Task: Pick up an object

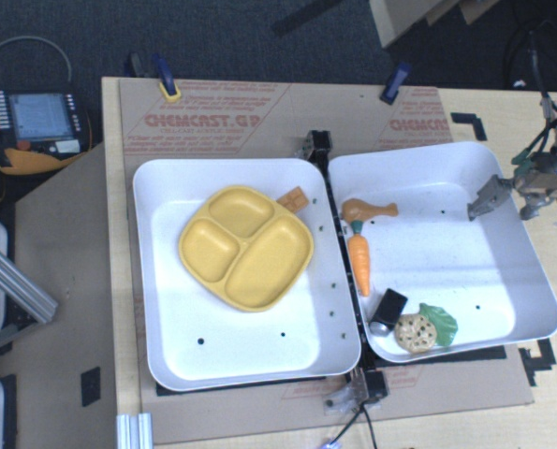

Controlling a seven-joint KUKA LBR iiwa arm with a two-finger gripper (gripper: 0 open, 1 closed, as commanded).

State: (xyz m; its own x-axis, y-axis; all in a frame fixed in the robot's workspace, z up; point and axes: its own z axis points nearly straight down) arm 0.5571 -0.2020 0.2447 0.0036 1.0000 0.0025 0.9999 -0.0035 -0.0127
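Worktop (259,110): flat brown board with red printed lettering, clamped at the far edge, carrying two shallow white bins side by side.
Left bin (166,344): smooth white plastic with rounded corners and a few small dark dots on its floor.
Yellow plate (247,248): matte plastic, rounded, split into three compartments, lying in the upper middle of the left bin.
Brown block (293,198): small, angular piece touching the plate's far right rim.
Right bin (447,251): same white tray shape, tilted slightly.
Drumstick (367,210): tan toy, bulbous at one end, near the right bin's left wall.
Carrot (359,260): orange, tapered, with a green top, just below the drumstick.
Black block (388,307): small, boxy, near the front left corner.
Cookie (414,332): round, speckled, beige, beside the black block.
Green leaf (440,322): crinkled, touching the cookie's right side.
End effector (507,204): grey metal fingers spread apart with nothing between them, over the right bin's far right corner, well apart from the toys.
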